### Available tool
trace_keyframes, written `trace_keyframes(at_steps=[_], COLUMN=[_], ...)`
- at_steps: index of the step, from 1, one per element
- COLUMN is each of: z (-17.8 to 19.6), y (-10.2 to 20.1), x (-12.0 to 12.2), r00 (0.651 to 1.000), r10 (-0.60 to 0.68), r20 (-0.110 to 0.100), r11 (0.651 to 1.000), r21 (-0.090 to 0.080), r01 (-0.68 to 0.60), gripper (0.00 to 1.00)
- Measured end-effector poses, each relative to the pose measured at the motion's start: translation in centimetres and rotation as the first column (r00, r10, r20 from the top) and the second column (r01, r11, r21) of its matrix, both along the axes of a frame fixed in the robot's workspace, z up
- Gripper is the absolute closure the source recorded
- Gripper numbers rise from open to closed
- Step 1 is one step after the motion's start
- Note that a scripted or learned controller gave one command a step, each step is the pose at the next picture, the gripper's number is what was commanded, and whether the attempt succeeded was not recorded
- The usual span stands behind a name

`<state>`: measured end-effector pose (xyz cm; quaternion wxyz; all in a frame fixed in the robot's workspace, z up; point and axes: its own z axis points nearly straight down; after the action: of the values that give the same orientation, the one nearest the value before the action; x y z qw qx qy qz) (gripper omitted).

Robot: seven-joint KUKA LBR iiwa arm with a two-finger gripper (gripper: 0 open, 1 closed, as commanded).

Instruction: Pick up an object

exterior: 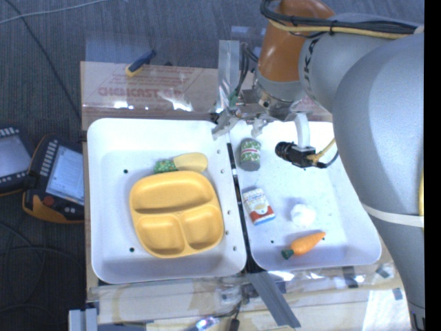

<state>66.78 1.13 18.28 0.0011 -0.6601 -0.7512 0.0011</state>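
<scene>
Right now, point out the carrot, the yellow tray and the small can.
carrot [305,243], camera view, middle of its orange body
yellow tray [177,212], camera view, central divider ridge
small can [249,154], camera view, side label

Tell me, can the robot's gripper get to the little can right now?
Probably yes. The gripper hangs just above the little can at the far end of the right bin, and nothing lies on the can. The divider wall beside it could make grabbing tight.

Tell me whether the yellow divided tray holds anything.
Empty. The yellow divided tray lies flat in the left bin, and all three of its compartments show bare yellow floor. The corn cob lies beside its far edge, not in it.
</scene>
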Motion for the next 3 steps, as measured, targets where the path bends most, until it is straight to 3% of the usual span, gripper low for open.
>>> trace_keyframes(at_steps=[1, 2, 3], z=[0.9, 9.0, 10.4], y=[0.0, -9.6, -15.0], x=[0.0, -5.6, -4.2], r00=[1.0, 0.923, 0.746], r10=[0.002, 0.384, 0.666], r20=[-0.001, 0.002, 0.004], r11=[1.0, 0.923, 0.746], r21=[-0.003, -0.002, -0.003], r01=[-0.002, -0.384, -0.666], gripper=[1.0, 1.0, 1.0])
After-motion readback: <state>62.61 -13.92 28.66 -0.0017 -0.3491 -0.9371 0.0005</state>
